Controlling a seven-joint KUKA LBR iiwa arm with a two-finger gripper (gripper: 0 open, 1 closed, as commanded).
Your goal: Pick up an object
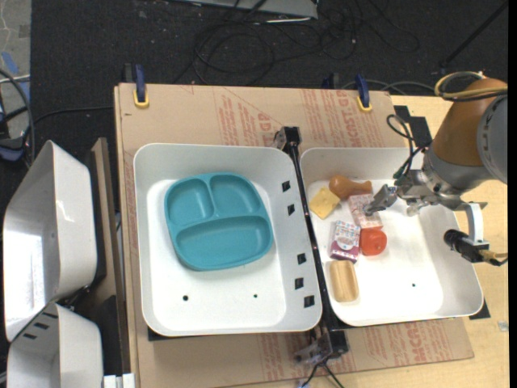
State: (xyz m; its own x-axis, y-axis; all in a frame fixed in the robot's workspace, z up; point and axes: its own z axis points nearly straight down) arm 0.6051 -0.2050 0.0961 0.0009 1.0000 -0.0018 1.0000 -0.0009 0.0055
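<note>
My gripper (378, 203) hovers at right of frame over the right bin (420, 297), finger state unclear, touching a pink packet (360, 211) beside a red cup (372, 242). Cardboard-topped bench (218, 115), dark cabled floor (81, 31) above.

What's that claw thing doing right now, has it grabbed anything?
Gripper: low over the right bin, beside a small pink packet; whether it is open, shut or holding anything cannot be told.
</note>
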